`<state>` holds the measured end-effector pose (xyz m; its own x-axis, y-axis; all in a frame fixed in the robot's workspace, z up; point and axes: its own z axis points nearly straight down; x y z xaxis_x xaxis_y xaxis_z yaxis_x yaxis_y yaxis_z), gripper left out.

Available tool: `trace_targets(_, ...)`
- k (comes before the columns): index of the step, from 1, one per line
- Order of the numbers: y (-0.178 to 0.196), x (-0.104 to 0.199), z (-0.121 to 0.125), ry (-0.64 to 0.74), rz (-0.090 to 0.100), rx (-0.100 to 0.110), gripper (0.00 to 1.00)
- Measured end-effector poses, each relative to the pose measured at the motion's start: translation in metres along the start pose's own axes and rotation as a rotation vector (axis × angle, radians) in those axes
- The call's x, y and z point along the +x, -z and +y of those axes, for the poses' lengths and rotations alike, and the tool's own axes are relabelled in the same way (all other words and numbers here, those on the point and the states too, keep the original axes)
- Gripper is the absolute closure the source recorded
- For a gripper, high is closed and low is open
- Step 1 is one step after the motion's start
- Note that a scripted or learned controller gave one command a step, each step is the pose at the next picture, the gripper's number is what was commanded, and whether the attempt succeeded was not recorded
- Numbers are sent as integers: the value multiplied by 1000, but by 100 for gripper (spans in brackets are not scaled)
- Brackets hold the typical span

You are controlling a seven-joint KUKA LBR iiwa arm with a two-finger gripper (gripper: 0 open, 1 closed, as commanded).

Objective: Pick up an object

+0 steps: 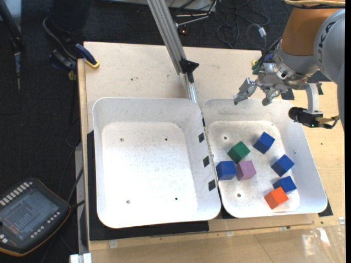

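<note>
Blocks lie scattered in the right bin (pixel 307 163), which you see beside the left bin (pixel 109 147) on the pale speckled worktop (pixel 137 70): from left to right a blue cube (pixel 225 170), a green one (pixel 238 151), a purple one (pixel 245 170), another blue cube (pixel 264 142), an orange one (pixel 276 197) touching a small blue cube (pixel 286 184), and a blue cube (pixel 283 164); all are plain, matt and sharp-edged, with no lettering you could read. Above the bin's far rim, the gripper (pixel 256 93) hangs with its fingers spread and nothing between them, the grey arm cut off at the right edge.
</note>
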<state>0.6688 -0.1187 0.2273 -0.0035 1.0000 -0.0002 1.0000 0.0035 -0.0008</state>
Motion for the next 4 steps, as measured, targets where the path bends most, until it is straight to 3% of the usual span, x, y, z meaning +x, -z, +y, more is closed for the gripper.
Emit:
trace_targets(1, 0, 0, 0, 0, -1, 0, 0)
trace_targets(3, -111, -6, 6, -1, 1, 6, 0)
trace_targets(4, -133, -5, 5, 0, 0, 3, 0)
